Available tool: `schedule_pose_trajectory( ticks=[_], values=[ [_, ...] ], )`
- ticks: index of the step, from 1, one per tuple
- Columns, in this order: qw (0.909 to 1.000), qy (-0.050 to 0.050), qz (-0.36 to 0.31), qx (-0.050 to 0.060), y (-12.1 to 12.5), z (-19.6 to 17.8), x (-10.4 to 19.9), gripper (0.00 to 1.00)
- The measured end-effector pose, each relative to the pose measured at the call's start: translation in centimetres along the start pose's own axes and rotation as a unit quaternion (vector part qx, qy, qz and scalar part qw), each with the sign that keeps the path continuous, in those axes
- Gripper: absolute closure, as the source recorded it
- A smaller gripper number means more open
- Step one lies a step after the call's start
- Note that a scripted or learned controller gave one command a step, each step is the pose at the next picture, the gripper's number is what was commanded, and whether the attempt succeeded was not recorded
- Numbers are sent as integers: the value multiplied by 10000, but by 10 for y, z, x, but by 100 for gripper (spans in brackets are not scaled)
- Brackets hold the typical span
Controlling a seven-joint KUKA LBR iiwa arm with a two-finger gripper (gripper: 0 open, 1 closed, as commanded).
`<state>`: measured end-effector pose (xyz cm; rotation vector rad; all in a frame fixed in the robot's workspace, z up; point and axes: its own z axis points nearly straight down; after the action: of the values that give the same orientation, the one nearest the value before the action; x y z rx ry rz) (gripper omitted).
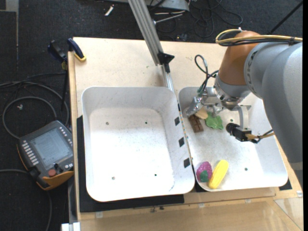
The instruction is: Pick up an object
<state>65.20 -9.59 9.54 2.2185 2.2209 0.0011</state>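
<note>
Pincer (208,108), its state hard for you to tell, hangs over a brown block (195,123), tan piece (201,114) and green leaf (214,122) in the right bin (269,174); all look light, so take the stiff block across its narrow sides.

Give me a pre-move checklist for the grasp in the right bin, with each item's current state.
1. End effector low over the cluster at the right white bin's far end: ok.
2. Flat green leaf-shaped piece, brown rectangular block and small tan piece crowded together: not ok.
3. Anything between the fingers: cannot tell.
4. Yellow corn-shaped toy and pink-and-green round toy away from the arm: ok.
</note>
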Motion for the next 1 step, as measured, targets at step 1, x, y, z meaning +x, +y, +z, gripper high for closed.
schedule_pose_trajectory(
  ticks=[1],
  values=[
    [10000,-21,3,-75,4,-18,-2,100]
  ],
)
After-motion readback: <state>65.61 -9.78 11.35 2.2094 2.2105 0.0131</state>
